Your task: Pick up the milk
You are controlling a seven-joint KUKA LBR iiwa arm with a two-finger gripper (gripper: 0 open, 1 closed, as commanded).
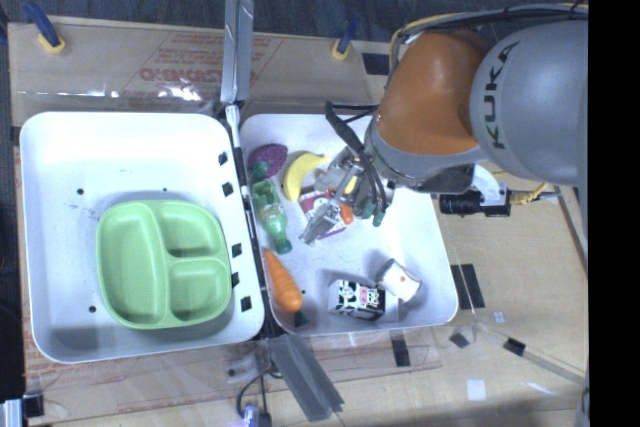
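The milk (366,297) is a small carton with black and white cow patches, its white and orange gabled end pointing right. It lies on its side near the front wall of the right bin (425,235). My gripper (332,205) hangs over the middle of that bin, above a red and white packet (326,215), up and to the left of the milk. A clear gap separates it from the carton. The grey arm with its orange band (430,100) reaches in from the right and hides the bin's back right part.
In the right bin's left half lie a purple vegetable (267,158), a yellow banana (300,173), a green bottle (268,211) and an orange carrot (284,286). The left bin (60,155) holds a green divided plate (165,263).
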